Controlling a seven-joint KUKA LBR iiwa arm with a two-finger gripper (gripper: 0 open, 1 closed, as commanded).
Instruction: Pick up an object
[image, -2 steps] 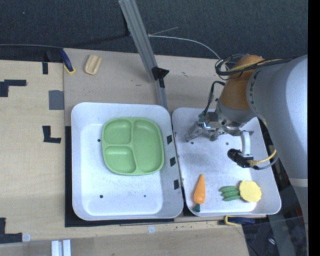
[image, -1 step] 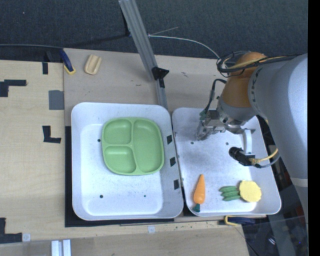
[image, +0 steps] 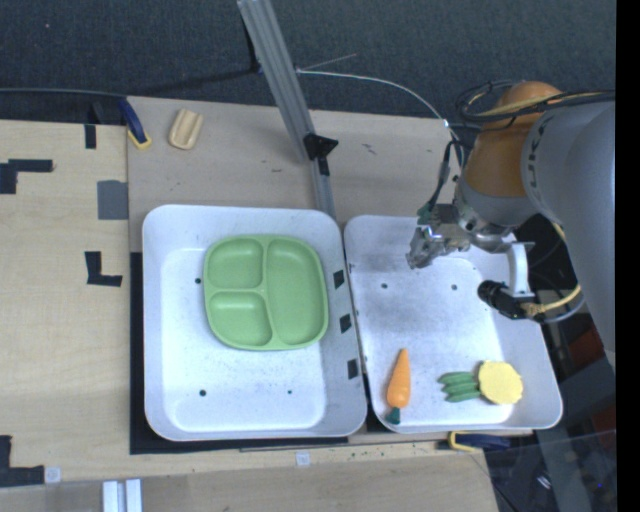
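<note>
Camera view shows the gripper (image: 428, 246) over the right bin's (image: 420, 310) far end, its grip state impossible to tell, well apart from the carrot (image: 399, 377) near the front rim, so a descent here would likely catch nothing.

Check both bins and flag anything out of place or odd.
Nothing stands out. The green plate lies flat in the left bin; the carrot and yellow flower toy rest along the right bin's near edge.
</note>
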